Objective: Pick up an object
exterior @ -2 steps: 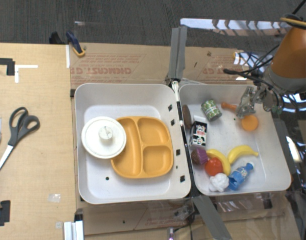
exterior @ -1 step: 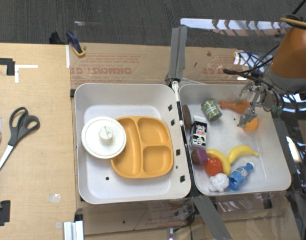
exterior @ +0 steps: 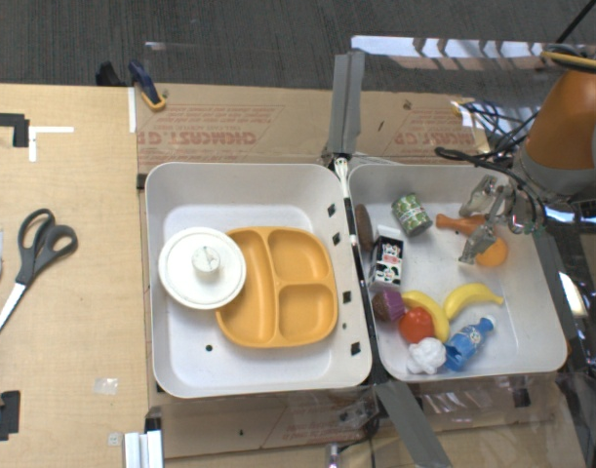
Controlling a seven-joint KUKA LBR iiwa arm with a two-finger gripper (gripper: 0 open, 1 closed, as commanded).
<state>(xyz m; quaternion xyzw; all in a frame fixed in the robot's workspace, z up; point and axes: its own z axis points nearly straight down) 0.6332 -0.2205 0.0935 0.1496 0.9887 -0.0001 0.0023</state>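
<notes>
My gripper hangs low over the right bin near its far right side, below the arm's orange band. Its two metal fingers point down and to the left and stand apart, so it is open. An orange carrot-like piece lies on the bin floor with its right end reaching into the gap between the fingers. A small orange fruit sits right beside the nearer finger. I cannot tell whether either finger touches them.
The right bin also holds a green can, a black-and-white carton, a purple item, a red tomato, a banana, a blue bottle and a white lump. A yellow divided tray and white lid lie in the left bin. Scissors rest on the bench.
</notes>
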